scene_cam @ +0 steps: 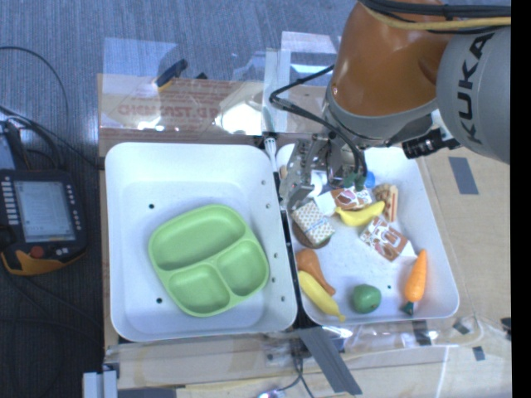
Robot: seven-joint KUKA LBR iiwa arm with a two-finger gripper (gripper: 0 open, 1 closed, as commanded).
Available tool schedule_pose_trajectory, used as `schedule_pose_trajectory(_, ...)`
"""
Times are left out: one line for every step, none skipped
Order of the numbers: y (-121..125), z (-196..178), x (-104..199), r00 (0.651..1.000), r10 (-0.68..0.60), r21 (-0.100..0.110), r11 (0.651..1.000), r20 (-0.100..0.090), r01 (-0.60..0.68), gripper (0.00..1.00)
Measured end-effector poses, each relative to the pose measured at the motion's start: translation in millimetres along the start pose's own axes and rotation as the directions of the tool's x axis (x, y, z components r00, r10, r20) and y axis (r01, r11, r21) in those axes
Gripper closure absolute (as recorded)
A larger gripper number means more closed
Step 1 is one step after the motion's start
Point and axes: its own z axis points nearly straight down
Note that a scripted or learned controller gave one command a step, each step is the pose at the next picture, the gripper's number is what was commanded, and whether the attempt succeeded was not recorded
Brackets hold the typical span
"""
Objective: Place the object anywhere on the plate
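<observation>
Nothing lies on the green divided plate (209, 259) yet; the gripper (311, 172) hovers over the right bin (440, 259), grip unreadable.

Blue-grey carpet floor (66, 15), handheld control pendant (37, 214) at left.

This is a robotics lab: a grey and orange KUKA industrial arm (415, 56) reaches over a cardboard-topped desk (166, 106) standing on blue-grey carpet (166, 7), and a black handheld control pendant with a screen (37, 214) lies cabled on the floor.
</observation>
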Motion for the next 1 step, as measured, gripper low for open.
schedule_pose_trajectory(54.1,-73.5,74.4,0.997,0.077,-0.005,0.997,0.009,-0.077,1.00)
